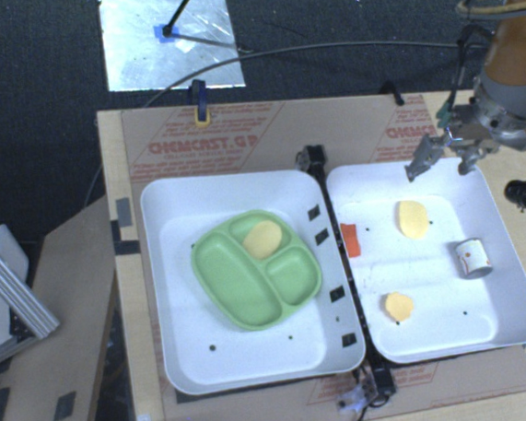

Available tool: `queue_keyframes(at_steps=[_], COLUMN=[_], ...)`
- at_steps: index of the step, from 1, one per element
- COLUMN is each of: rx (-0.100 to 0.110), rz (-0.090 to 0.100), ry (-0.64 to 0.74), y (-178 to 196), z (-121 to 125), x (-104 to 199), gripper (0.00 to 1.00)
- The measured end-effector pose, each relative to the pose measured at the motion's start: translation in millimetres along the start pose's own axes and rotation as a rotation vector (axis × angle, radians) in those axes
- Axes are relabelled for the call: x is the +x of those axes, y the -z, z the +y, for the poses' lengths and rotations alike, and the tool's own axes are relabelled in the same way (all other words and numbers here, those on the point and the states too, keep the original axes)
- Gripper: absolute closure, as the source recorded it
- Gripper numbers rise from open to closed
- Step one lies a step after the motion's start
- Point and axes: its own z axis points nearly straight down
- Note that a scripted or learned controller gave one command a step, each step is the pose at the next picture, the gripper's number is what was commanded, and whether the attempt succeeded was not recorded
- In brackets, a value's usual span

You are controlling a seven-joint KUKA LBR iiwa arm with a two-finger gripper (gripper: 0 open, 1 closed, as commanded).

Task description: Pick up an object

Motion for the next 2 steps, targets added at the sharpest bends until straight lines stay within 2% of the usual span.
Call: queue_keyframes(at_steps=[1,2], rx=[-0.011,-0.007], rz=[-0.001,-0.001], ry=[0.002,0.0], y=[6.7,-53.8], z=[1.7,8.3], x=[0.3,-1.4], gripper=[0.0,0.0])
